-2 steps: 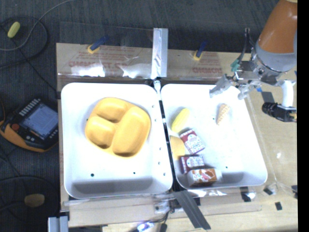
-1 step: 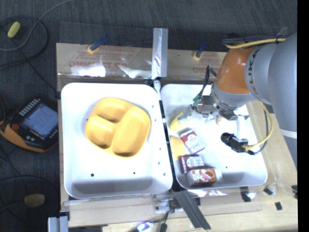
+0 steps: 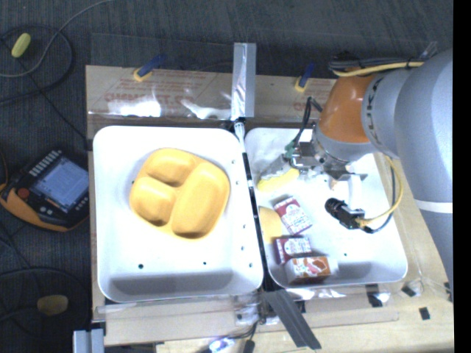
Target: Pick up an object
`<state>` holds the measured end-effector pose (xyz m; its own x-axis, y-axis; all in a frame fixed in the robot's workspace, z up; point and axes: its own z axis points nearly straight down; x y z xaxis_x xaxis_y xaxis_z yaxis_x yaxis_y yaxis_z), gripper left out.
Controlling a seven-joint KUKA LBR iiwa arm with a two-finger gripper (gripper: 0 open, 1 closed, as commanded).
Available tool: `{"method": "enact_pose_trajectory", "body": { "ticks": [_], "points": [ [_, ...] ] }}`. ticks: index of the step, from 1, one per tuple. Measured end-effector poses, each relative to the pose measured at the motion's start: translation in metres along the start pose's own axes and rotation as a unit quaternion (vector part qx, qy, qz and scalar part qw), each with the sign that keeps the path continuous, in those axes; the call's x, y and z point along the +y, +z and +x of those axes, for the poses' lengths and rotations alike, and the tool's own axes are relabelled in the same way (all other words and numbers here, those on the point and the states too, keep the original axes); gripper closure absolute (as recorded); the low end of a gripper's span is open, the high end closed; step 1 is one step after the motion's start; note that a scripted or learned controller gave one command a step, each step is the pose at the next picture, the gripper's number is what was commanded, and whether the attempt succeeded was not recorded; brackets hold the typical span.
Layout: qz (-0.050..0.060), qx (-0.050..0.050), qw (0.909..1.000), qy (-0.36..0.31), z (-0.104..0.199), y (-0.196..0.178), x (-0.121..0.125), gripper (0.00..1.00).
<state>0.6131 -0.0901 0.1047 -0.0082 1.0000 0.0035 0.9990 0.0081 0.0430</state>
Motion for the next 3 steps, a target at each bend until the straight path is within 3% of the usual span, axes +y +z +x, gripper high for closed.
{"method": "enact_pose_trajectory", "body": {
  "ticks": [1,2,3],
  "points": [
    [0.016,-0.002,0.9988,-0.046,-0.006,0.011,-0.083,0.00],
    [0.016,0.000,0.9988,-0.047,-0.005,0.004,-0.081,1.00],
    [0.024,-0.004,0.9994,0.023,0.025,-0.077,-0.018,1.00]
  ]
}}
